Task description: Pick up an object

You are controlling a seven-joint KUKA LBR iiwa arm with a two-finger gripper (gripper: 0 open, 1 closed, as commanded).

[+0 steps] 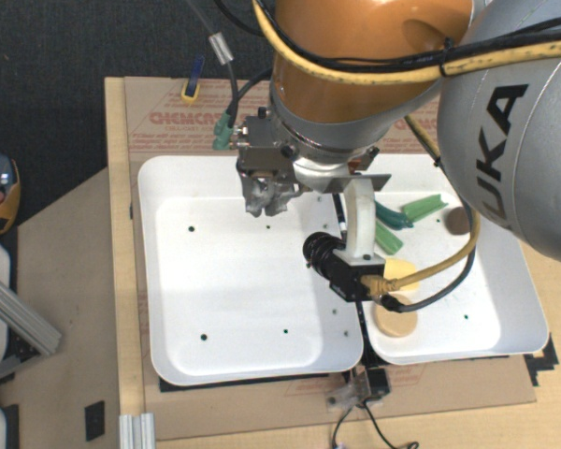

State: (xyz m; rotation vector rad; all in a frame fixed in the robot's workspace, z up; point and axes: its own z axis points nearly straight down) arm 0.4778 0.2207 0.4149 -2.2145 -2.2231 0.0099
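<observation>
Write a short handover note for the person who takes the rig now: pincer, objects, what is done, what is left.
Pincer: over the left bin, near its far edge; I cannot tell if it is open or shut, and nothing shows in it.
Objects: all in the right bin. Green pieces, a brown disc, a yellow piece and a tan disc, partly behind the arm's cables.
Done: no object picked up.
Left: move to the right bin, grasp one object, lift it.

Arm [393,54] cut off by top and right edges, hides much of right bin [505,316]. Green pieces [407,215] partly covered. Gripper [262,199] fingers unclear.
</observation>
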